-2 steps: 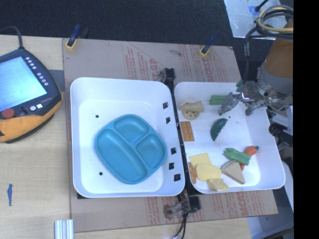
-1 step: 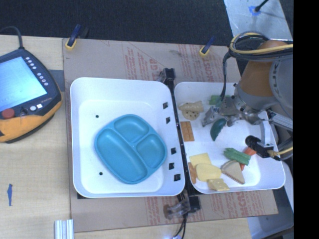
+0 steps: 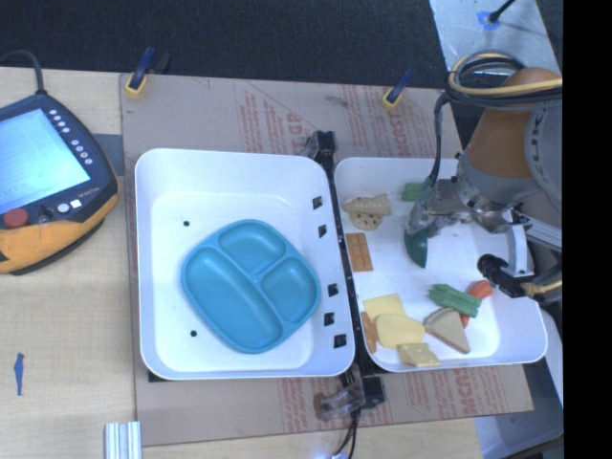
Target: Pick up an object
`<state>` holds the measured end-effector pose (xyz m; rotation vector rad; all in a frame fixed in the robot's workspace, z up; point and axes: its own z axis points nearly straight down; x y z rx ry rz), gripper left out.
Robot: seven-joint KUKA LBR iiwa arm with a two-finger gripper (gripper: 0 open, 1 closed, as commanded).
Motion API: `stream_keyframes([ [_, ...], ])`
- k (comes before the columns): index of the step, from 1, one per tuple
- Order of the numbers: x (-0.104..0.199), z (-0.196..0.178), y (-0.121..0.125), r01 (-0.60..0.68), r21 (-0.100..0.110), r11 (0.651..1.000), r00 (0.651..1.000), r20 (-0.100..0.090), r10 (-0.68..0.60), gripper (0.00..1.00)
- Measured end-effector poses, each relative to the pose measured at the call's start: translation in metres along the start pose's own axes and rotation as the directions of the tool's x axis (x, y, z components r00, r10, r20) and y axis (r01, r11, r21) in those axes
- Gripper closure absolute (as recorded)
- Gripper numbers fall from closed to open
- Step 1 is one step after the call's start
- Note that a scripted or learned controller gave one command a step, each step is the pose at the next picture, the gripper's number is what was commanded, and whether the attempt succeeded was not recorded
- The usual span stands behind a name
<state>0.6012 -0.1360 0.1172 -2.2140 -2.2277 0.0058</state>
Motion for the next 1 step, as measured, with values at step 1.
stream_keyframes([
  [1, 0.0760, -0.0796, -0.0299, 0.006, -0.007, 1.000, 1.000, -0.004, -0.006, 1.00],
])
